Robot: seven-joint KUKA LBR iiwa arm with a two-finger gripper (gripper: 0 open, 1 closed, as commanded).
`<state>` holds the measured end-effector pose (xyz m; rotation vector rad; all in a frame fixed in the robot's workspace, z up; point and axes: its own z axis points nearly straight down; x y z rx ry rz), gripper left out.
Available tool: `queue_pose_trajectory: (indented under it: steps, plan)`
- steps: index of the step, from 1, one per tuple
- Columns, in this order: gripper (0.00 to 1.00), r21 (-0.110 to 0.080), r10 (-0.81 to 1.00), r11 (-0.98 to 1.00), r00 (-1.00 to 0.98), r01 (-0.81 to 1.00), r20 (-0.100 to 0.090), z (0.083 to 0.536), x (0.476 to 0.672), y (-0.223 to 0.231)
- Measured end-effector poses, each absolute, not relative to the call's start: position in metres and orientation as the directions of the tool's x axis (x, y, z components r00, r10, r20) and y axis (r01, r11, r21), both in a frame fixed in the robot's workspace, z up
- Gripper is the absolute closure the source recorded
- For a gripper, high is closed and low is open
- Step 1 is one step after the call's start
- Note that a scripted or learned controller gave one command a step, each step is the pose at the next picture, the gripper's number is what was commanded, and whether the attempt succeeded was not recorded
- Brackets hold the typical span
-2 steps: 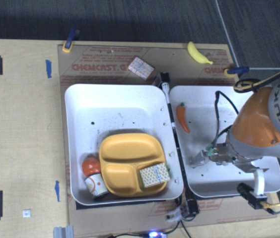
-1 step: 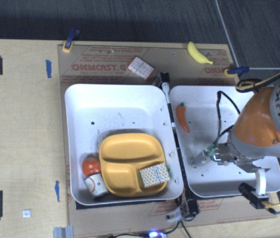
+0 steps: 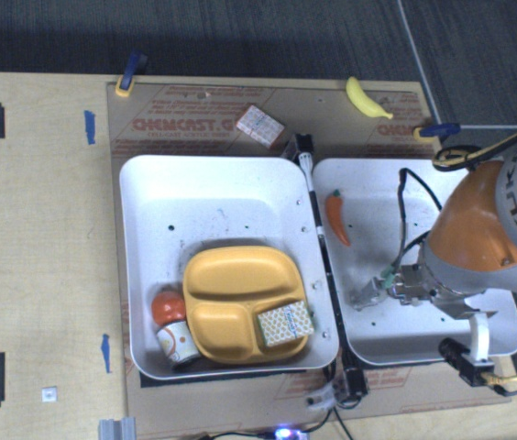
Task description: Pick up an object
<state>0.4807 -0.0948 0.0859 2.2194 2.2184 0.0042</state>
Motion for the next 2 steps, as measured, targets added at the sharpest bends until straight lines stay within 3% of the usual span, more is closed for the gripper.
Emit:
queue_pose_trajectory:
  steps: [2]
  plan:
    - [0.00, 0.005, 1.000, -0.001, 0.001, 1.000, -0.001, 0.0857, 0.4807, -0.0926]
